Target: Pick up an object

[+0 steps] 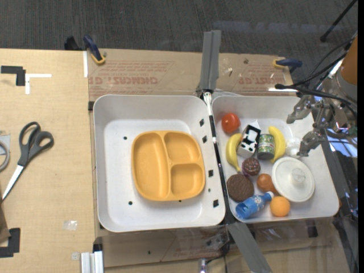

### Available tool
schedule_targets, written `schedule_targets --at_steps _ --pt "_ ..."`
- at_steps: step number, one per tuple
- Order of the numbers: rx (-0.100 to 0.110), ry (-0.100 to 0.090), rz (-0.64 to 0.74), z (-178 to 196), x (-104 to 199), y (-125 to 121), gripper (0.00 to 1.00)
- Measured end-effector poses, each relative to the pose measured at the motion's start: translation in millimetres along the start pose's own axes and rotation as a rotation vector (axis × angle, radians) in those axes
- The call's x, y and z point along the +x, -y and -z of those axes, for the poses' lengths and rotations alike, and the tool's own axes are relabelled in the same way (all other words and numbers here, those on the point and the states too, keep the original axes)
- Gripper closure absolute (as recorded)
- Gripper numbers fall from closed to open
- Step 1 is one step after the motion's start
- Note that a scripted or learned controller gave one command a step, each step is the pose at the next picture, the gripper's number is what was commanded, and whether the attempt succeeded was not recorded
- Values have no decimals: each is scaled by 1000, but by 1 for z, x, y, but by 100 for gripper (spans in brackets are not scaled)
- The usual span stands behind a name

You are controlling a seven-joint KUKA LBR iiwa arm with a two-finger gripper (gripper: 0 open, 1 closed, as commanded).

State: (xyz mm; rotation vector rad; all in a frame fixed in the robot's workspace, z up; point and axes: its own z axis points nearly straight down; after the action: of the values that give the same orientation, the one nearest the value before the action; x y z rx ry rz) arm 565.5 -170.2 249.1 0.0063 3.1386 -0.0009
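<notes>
- Camera view looks down on my surface [45, 209], with two white bins side by side: the left bin [108, 169] and the right bin [324, 209].
- Left bin: an orange divided plate [168, 165] lies near its middle, with bare white floor all round it up to the walls.
- Right bin is crowded: a red ball [230, 122] at the far left, a yellow banana [232, 151] along the left wall, a black-and-white block [249, 140], a green can [265, 145], a second banana [278, 141], brown balls [241, 187], a blue bottle [253, 205], an orange fruit [280, 206] and a white lidded bowl [293, 178].
- Open room in that bin is mainly the far right corner.
- My claw [307, 131] hangs over the bin's right side, fingers [298, 111] spread apart, gripping nothing, just far of the white bowl.
- Scissors [25, 149] lie well apart, at the left.
</notes>
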Motion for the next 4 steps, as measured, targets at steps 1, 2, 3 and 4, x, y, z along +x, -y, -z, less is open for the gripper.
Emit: schedule_targets --at_steps 1,2,3,4 --pt "5 28 -185 -125 -19 -1 0" --pt "0 4 -220 -155 -60 -39 0" --pt "1 4 -179 -155 -36 26 0" --pt "0 3 -224 -156 -56 -25 0"
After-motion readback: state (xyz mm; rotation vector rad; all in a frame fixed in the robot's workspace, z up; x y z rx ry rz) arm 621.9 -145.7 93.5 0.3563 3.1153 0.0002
